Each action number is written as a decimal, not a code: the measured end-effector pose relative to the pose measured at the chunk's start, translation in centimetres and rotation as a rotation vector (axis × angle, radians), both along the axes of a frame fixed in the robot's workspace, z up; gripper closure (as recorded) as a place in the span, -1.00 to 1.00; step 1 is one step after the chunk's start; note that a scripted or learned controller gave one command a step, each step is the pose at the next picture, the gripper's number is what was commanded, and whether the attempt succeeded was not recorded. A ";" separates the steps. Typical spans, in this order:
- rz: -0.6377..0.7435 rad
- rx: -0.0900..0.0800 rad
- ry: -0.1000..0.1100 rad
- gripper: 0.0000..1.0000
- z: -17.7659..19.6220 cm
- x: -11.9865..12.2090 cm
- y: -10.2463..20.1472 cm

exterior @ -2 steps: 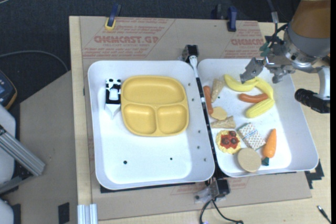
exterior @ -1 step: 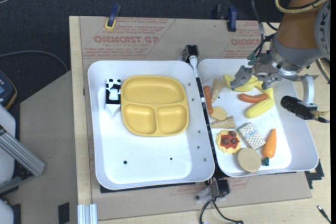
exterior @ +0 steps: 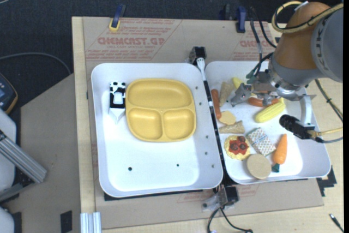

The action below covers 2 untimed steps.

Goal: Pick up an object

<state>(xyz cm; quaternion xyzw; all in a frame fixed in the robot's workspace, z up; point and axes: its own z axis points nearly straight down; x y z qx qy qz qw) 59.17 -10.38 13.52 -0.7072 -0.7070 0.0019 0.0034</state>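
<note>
While arm (exterior: 305, 35) hangs over right bin (exterior: 316, 163), fingers (exterior: 244, 94) near hot dog (exterior: 216, 103); grip state unclear

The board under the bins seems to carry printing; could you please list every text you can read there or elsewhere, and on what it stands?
"CHEMCAST GP", red, partly blurred, on the board behind the left bin.
Same red print repeats behind the right bin, too cut off and blurred to read.
Smaller red lines above and below these: too small to read.
Black-and-white tag in the left bin: a pattern, no legible words.
</note>
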 end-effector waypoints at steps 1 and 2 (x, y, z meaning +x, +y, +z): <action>0.000 0.000 0.000 -1.00 -5.4 -0.1 0.1; -0.001 -0.002 -0.008 1.00 -3.9 0.1 0.0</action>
